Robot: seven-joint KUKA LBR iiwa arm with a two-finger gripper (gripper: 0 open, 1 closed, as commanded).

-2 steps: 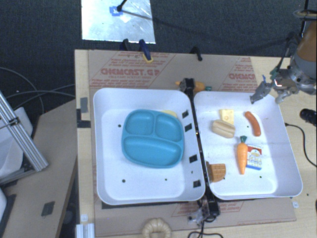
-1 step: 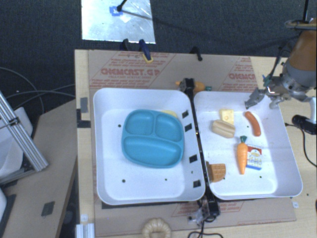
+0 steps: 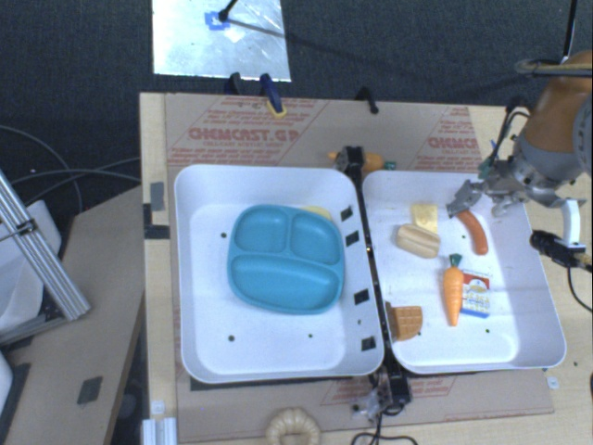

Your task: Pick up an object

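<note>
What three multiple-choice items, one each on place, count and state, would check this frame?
1. The blue tray lies in:
A. the left bin
B. the right bin
C. neither bin

2. Carrots in the right bin:
A. none
B. one
C. three

3. The gripper is:
A. over the left bin
B. over the sausage in the right bin
C. off the bench

Key: 1 A, the tray fills the left bin's floor. 2 B, one orange carrot lies there. 3 B, the gripper hangs at the sausage's upper end.

Arm [image 3: 561, 119] cut off at right edge
</note>
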